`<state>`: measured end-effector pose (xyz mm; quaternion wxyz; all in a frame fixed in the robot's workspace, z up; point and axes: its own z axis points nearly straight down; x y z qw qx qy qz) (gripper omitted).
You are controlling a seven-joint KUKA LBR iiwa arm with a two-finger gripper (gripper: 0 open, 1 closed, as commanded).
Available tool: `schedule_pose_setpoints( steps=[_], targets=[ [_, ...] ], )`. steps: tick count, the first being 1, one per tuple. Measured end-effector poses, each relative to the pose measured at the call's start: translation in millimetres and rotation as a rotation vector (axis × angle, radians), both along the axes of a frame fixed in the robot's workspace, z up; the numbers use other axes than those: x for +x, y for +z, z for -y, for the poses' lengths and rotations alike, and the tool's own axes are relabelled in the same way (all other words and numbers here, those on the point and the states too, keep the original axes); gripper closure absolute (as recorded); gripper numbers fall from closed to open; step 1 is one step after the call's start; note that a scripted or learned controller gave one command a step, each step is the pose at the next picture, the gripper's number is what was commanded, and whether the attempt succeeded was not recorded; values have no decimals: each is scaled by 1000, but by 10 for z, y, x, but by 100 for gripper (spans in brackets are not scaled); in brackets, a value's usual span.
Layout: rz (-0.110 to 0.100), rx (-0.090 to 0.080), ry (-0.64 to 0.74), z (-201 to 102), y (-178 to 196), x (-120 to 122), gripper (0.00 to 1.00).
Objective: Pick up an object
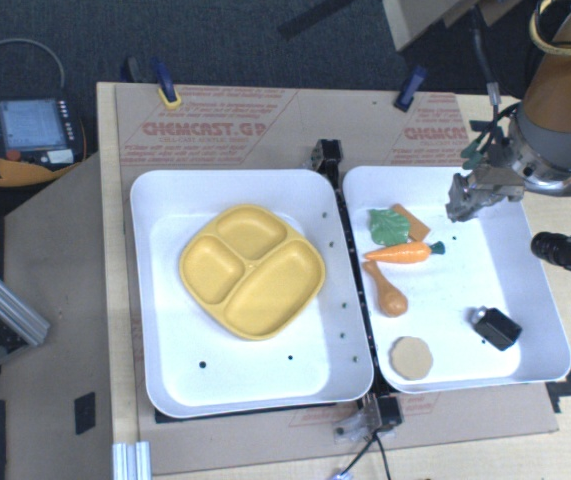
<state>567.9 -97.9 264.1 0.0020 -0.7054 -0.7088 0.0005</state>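
Note:
In the right bin [525, 278] lie an orange carrot [399, 254], a green leafy piece [388, 226] on a brown slab, an orange-brown drumstick shape [387, 293], a tan round cookie [411, 357] and a small black block [495, 327]. My gripper [462, 204] hangs over the bin's upper right part, to the right of the green piece and above the carrot's tip. Nothing shows between its fingers.
The left bin [165, 358] holds a yellow divided plate [252, 269]. A black clamp [327, 154] sits at the top between the bins. A controller pendant [27, 133] lies off the bench at far left. The arm's orange band [563, 78] stands at the right.

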Motion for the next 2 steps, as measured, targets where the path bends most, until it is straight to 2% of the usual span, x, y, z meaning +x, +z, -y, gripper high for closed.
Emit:
schedule_pose_setpoints(
  steps=[1, 2],
  targets=[
    [0, 0, 0, -491, -169, -38, 100],
    [3, 0, 2, -1042, -114, -55, 100]
  ],
)
